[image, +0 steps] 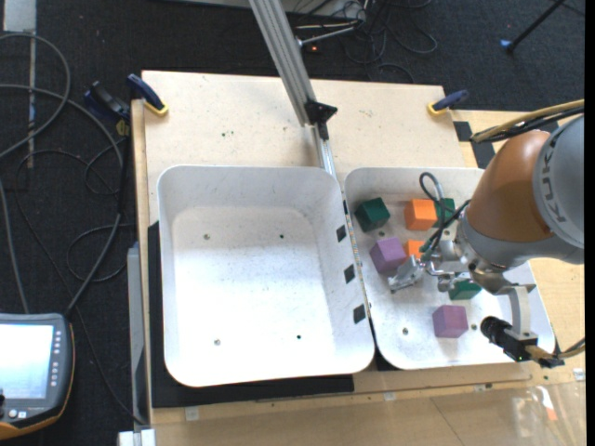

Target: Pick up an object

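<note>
Purple block (388,253), the object nearest the tool, lies in the right bin (409,353), at centre-right of the frame, just left of the gripper (406,275). Whether the jaws are spread or closed cannot be read from this view; nothing is visibly between them.

Hazards, working outward:

1. The metal tip sits beside the purple block's lower right corner, not over it. A descent from here would likely strike an edge and push the block toward the bin wall.
2. An orange block (421,214) and a dark green block (373,213) lie just above; a smaller orange piece (415,246) sits partly behind the wrist. Crowding could cause a two-object pinch or a slip.
3. A green piece (464,291) lies under the arm's body, largely hidden. It could be dragged unnoticed.
4. A second purple block (450,321), lower right, stands apart and looks the safer target.
5. The black cable (430,190) loops above the orange block and may snag.

The left bin (177,277) is well apart on the tabletop (232,110).
</note>
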